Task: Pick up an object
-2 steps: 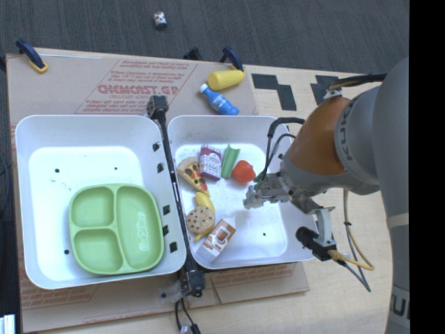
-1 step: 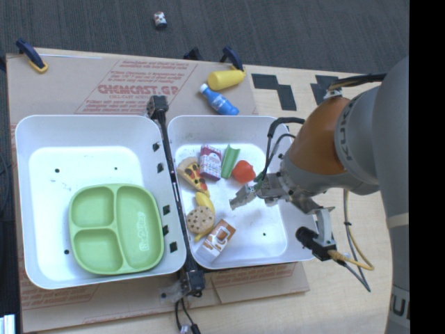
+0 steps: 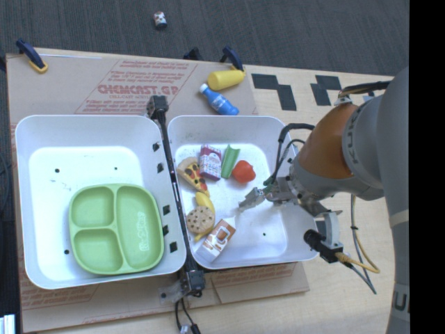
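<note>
Red tomato (image 3: 243, 172) just above claw (image 3: 249, 200)

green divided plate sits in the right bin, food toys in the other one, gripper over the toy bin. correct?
Not quite. The camera view shows the green divided plate in the left bin, not the right. The food toys, such as the tomato and cookie, lie in the right bin, and the gripper is over that bin.
</note>
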You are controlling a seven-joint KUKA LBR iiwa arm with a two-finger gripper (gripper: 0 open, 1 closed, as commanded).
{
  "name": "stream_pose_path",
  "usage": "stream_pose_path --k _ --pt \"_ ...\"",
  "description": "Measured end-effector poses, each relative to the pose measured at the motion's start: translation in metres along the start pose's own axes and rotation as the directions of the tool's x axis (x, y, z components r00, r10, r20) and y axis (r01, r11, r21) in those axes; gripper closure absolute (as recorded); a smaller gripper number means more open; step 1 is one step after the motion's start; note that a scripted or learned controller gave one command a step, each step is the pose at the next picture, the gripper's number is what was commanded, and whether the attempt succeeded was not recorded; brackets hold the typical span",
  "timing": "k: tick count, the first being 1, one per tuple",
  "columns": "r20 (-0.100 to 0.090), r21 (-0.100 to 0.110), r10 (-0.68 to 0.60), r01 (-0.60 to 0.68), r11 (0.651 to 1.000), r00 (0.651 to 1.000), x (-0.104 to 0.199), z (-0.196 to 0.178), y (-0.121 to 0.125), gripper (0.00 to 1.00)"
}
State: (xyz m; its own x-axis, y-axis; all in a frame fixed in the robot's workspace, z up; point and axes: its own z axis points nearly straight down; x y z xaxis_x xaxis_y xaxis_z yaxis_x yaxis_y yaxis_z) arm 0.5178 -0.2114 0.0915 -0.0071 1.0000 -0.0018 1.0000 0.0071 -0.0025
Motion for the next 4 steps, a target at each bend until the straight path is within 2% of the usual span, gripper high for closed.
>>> stream_pose_path --k 1,2,3,4 --pt "0.001 -0.001 -0.005 0.005 1.0 1.0 0.0 -0.01 0.001 1.0" --pt "-0.002 -0.003 0.002 -0.002 1.0 1.0 0.0 -0.077 0.065 1.0" --pt "-0.002 -0.002 0.002 -0.002 1.0 1.0 0.0 -0.077 0.064 0.0" --pt "-0.003 0.003 0.0 0.0 1.0 1.0 0.001 0.0 -0.01 0.0"
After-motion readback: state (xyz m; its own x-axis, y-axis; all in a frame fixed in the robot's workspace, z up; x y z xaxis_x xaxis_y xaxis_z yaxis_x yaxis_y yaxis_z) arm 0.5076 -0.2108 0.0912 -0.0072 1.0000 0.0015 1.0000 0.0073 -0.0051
